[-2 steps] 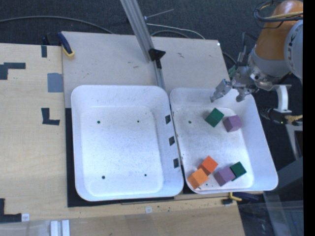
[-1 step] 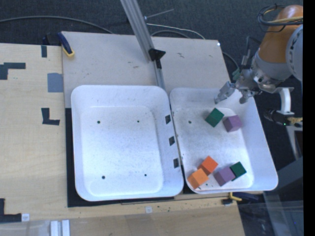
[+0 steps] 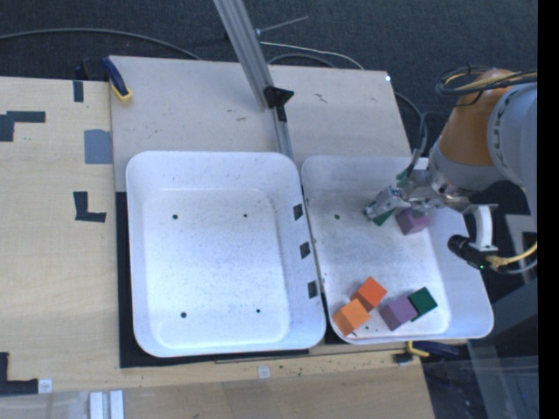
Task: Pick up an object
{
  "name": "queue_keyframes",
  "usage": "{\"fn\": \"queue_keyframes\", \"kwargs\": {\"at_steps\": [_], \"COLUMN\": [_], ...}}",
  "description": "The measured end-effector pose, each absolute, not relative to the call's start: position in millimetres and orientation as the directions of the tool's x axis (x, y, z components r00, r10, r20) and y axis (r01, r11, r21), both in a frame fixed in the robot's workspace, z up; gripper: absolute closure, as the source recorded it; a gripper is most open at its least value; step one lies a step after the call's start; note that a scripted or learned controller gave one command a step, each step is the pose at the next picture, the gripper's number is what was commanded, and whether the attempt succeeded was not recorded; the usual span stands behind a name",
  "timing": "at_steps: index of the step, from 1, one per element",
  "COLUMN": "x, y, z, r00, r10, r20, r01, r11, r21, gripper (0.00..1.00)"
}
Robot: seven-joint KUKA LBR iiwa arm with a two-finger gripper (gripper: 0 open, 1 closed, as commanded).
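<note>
My gripper point(image 3: 387, 206) is low over the upper middle of the right bin point(image 3: 336, 177), reaching in from the right. A purple block point(image 3: 412, 222) lies just right of and below its tip, touching or nearly touching it. A small dark green piece point(image 3: 381, 218) peeks out directly under the tip. Near the bin's front edge lie two orange blocks point(image 3: 371, 291) point(image 3: 352, 316), a purple block point(image 3: 398, 311) and a green block point(image 3: 423, 301).
The left bin point(image 3: 144, 234) sits beside the right one, sharing a middle wall. A slanted metal pole point(image 3: 246, 42) rises from the back of the bench. Cables run along the arm at the right.
</note>
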State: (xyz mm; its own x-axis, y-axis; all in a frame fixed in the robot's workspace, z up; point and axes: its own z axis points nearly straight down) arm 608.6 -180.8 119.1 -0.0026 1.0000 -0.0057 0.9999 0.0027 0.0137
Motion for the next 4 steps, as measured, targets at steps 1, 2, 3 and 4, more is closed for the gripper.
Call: {"fn": "queue_keyframes", "kwargs": {"at_steps": [1, 2, 3, 4], "x": [674.9, 606.3, 626.8, 668.3], "y": [-181, -153, -124, -112], "z": [92, 91, 92, 92], "r00": [-0.004, -0.001, -0.005, -0.004], "r10": [1.000, 1.000, 1.000, 1.000], "r20": [-0.001, 0.002, 0.001, 0.000], "r01": [1.000, 1.000, 1.000, 1.000], "r11": [0.004, 0.001, 0.005, 0.004], "r21": [0.003, -0.007, -0.001, 0.002], "gripper": [0.00, 0.00, 0.00, 0.00]}}
